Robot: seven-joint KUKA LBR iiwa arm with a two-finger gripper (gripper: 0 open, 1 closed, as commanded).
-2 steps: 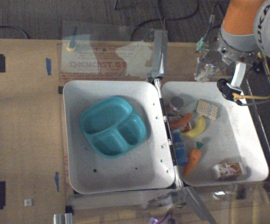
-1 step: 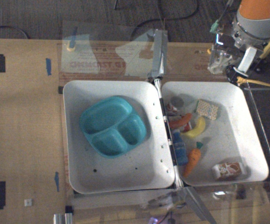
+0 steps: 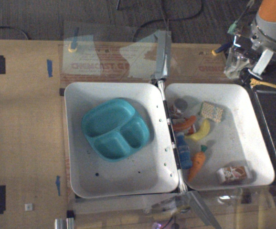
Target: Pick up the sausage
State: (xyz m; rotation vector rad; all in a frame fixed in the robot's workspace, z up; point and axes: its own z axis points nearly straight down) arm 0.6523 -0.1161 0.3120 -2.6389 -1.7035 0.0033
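Observation:
The sausage [image 3: 185, 124], a reddish-orange link, lies in the right bin [image 3: 257, 128] near its left wall, just left of a yellow banana [image 3: 201, 130]. My gripper [image 3: 240, 65] hangs beyond the right bin's far right corner, over the bench and outside the bin. It is well away from the sausage, up and to the right of it, and nothing shows in its grasp.
The right bin also holds a cracker [image 3: 211, 111], an orange carrot [image 3: 197, 161], a blue packet [image 3: 183, 152], a small carton [image 3: 233, 173] and a dark item [image 3: 178, 105]. In the left bin [image 3: 80, 175] lies a teal divided plate [image 3: 115, 129].

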